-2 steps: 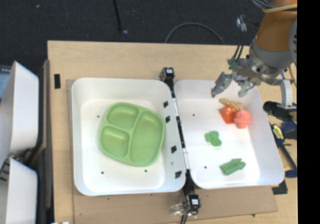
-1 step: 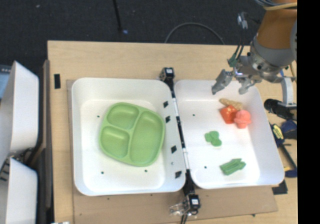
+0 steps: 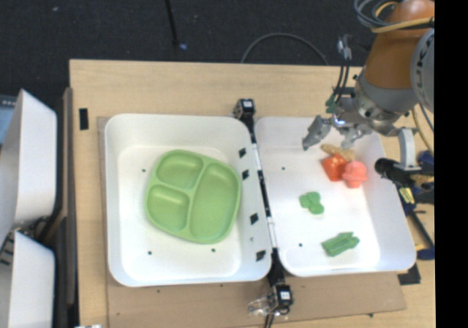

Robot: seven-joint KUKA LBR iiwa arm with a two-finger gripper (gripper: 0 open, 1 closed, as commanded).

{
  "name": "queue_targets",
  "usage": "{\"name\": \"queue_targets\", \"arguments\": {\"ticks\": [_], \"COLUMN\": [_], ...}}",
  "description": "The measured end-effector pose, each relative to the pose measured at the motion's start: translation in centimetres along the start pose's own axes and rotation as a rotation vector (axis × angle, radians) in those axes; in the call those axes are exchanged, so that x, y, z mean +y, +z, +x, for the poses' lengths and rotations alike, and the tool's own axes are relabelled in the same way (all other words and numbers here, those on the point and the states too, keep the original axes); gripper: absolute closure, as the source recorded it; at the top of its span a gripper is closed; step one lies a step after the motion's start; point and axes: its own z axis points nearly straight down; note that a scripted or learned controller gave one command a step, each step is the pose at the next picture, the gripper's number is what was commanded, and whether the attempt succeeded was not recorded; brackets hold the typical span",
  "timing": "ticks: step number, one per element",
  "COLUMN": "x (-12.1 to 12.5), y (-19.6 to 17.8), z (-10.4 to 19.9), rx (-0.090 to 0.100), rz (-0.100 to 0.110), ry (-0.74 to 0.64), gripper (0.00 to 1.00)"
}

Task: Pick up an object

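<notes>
My claw [image 3: 330, 135] hangs spread wide and holding nothing over the right bin [image 3: 292, 246], just above the red toy [image 3: 335, 167], with a pink ball [image 3: 355, 174] touching that toy's far side.

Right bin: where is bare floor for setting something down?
Right bin: bare along its left side beside the divider, above the small green piece. Crowded at upper right, where the end effector hangs near the red object and pink object.

open bin floor [image 3: 289, 155] left, toys [image 3: 344, 169] crowding right
</notes>
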Motion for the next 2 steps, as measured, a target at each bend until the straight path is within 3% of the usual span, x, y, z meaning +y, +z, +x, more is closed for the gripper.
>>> {"name": "queue_targets", "arguments": {"ticks": [2], "x": [-1.0], "y": [9.3], "z": [-1.5], "rx": [0.000], "rz": [0.001], "ry": [0.000], "gripper": [0.00]}}
